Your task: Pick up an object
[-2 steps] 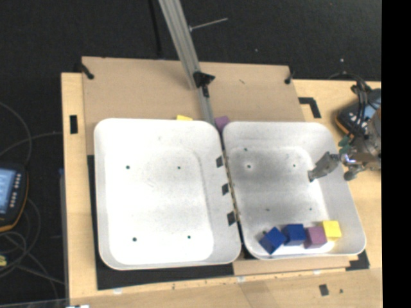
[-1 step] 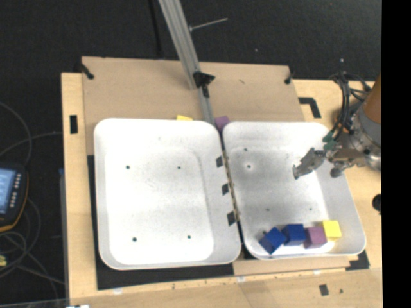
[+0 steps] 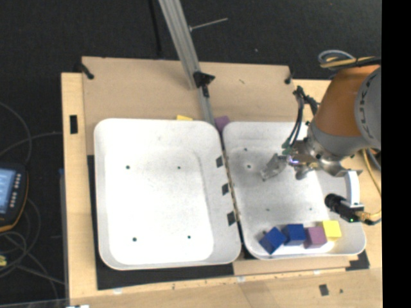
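While the arm (image 3: 343,117) is leaning in over the right bin (image 3: 257,140), its gripper (image 3: 275,167) is hanging above the bare middle of that bin, carrying nothing between its fingers; whether they are spread or closed is too blurred to tell. The things worth picking are sitting in a row along the bin's near edge: a dark blue block (image 3: 272,239), a second blue block (image 3: 295,233) touching it, a purple block (image 3: 315,236) and a yellow block (image 3: 332,229). That row is lying well apart from the gripper, toward the near edge and a little toward the arm's side. The dark blue block is looking nearest, so I am judging that the coming move is needing travel toward the near edge before any descent.
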You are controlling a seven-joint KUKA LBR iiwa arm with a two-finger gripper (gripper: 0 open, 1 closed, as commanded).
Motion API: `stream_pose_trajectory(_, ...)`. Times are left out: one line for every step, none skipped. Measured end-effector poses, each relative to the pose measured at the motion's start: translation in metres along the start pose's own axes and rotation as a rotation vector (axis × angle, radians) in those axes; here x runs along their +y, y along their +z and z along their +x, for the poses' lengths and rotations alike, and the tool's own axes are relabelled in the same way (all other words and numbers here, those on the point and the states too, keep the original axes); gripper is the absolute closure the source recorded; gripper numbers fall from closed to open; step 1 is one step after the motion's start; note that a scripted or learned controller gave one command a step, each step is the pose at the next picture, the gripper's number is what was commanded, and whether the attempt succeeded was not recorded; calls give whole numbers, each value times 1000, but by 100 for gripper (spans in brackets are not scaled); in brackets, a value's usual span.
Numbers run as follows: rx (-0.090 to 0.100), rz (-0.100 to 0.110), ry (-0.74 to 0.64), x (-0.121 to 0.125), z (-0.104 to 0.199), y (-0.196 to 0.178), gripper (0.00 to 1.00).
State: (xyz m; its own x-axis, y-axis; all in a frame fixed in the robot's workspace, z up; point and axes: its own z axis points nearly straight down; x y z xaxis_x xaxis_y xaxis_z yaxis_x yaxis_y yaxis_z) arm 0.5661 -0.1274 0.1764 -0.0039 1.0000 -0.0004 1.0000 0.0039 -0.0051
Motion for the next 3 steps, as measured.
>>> stream_pose_trajectory(0, -3, 6, -62, 4, 2, 0)
stream_pose_trajectory(-1, -7, 7, -83, -34, -12, 0)
stream_pose_trajectory(1, -2, -2, -56, 9, 52, 0)
